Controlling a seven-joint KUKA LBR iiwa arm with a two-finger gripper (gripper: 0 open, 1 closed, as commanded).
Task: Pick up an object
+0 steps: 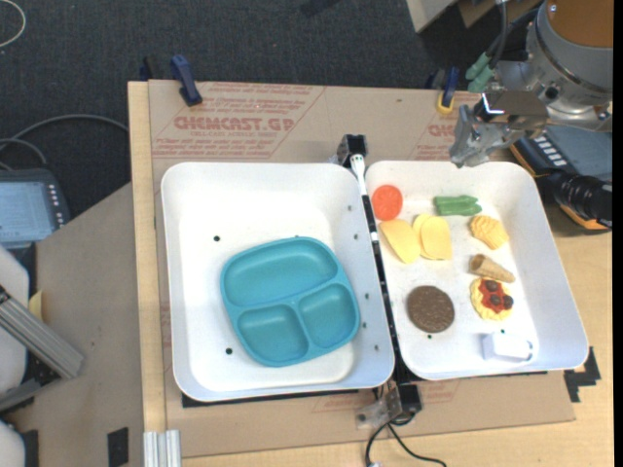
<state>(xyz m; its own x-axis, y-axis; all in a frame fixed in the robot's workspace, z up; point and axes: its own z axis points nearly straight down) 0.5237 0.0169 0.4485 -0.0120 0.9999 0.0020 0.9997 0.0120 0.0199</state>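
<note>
The end effector (474,144) hovers at the right bin's (550,261) far rim, beyond the green piece (456,204); its grip state cannot be told.

We see the grey arm with its orange band (582,3) reaching in from the upper right, its wrist bent downward. Our two-finger metal gripper (474,152) hangs at the arm's end, fingertips pointing down; its metal parts blur together at this angle.

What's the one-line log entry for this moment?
gripper: above right bin far rim | holding: nothing seen | green item: nearest | tray: left bin
</note>
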